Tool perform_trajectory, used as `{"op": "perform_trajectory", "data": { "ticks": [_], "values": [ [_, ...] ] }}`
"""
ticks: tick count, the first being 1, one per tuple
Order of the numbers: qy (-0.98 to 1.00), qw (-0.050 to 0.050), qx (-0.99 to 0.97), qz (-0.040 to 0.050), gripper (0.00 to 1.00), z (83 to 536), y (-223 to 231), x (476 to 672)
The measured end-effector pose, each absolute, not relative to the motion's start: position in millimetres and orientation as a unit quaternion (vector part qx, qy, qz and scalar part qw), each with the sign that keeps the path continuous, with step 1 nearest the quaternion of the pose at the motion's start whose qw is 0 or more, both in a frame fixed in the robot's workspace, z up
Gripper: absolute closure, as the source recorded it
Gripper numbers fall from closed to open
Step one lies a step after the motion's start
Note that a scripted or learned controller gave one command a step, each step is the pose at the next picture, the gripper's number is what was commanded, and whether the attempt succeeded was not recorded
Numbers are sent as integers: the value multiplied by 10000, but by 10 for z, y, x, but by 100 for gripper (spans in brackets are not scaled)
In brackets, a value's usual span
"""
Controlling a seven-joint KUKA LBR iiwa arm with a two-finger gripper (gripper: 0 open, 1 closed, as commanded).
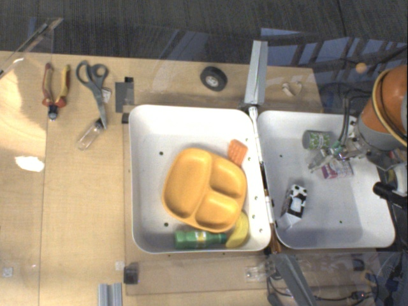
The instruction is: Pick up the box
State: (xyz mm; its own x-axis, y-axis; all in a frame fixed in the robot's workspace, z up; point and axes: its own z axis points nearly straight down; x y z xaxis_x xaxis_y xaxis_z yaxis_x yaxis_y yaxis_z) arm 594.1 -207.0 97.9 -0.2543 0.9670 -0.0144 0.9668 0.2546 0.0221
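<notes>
A small black-and-white box (295,201) lies in the right bin (357,231), near its left wall and towards the front. The arm comes in from the right, its orange band (394,104) sitting above the grey wrist. My gripper (343,152) is low over the back of the right bin, beside a crumpled green and clear wrapper (318,139) and a small purple packet (331,169). It is behind and to the right of the box, well apart from it. Clutter around the tip hides how it stands.
The left bin (143,171) holds a large yellow divided tray (205,189), an orange block (237,150), a green bottle (199,238) and a yellow fruit-like piece (239,233). Scissors (95,85), pliers (54,88) and a tape roll (213,78) lie on the bench behind.
</notes>
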Motion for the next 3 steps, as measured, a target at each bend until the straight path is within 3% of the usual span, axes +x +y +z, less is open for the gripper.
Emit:
{"op": "perform_trajectory", "data": {
  "ticks": [1, 2, 3],
  "values": [
    [7921, 209, 6100, 64, 100, 1133, -2089, 5986],
    [8137, 41, 5812, 24, 100, 2207, -1313, 6157],
    [8137, 37, 5812, 20, 0, 2204, -1314, 6155]
  ]
}}
